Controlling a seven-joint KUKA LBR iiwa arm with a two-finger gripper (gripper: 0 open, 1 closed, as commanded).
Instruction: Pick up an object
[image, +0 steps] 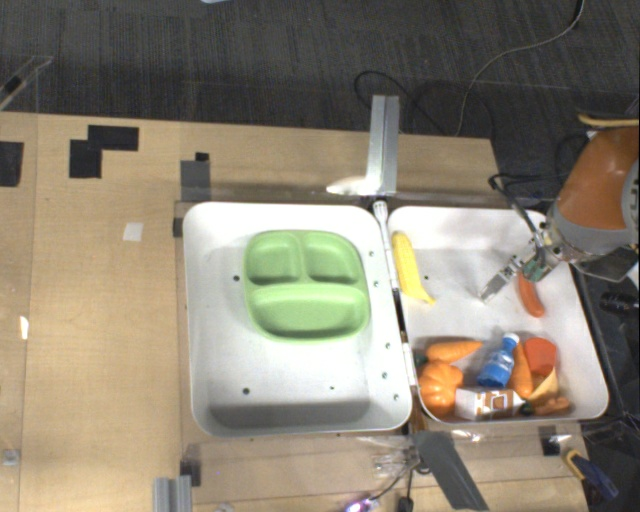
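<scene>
The bench carries 2 shallow white bins side by side. The left bin (215, 400) holds 1 green divided plate (304, 283), lying flat near its centre and well apart from the arm, so it reads as a receiving dish and not the present target. The right bin (590, 345) holds the pickable stock: a yellow banana (409, 268) lies lengthwise against the bin's 9 o'clock wall, and a heap of orange toy foods with a blue bottle (497, 362) is crowded along the 6 o'clock edge, probably having slid together there. 1 small orange-red carrot-like piece (530, 296) lies alone toward 3 o'clock, the easiest item to isolate. The gripper (510, 274) hangs low at the bin's 2 o'clock area, just beside that piece on its 10 o'clock side; whether its fingers are spread or closed cannot be told at this size. Nothing is visibly between them, so no hold is recorded. In my judgement the pick is not yet made.
</scene>
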